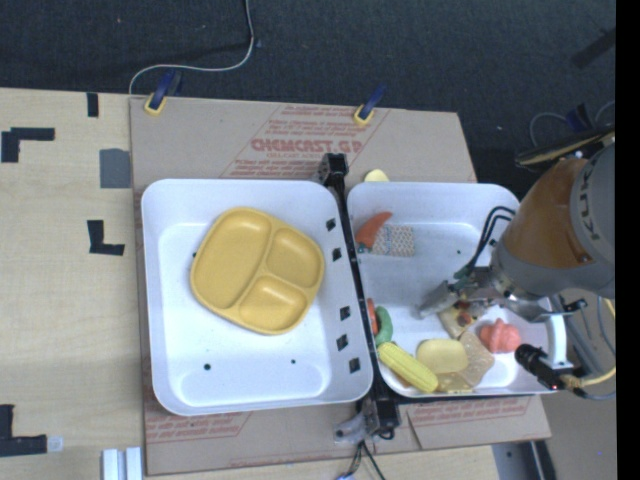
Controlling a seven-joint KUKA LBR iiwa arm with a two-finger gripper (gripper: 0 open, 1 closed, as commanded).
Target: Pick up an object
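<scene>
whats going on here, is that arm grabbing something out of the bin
A grey arm reaches in from the right, its gripper low in the right bin, near the toy food heaped at the near side: a corn cob, a pale yellow piece and a pink piece. Nothing is visibly held. The left bin holds a yellow divided plate.

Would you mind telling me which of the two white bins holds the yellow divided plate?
The left bin holds the yellow divided plate; the right bin holds small toy foods, and the gripper is over it.
</scene>
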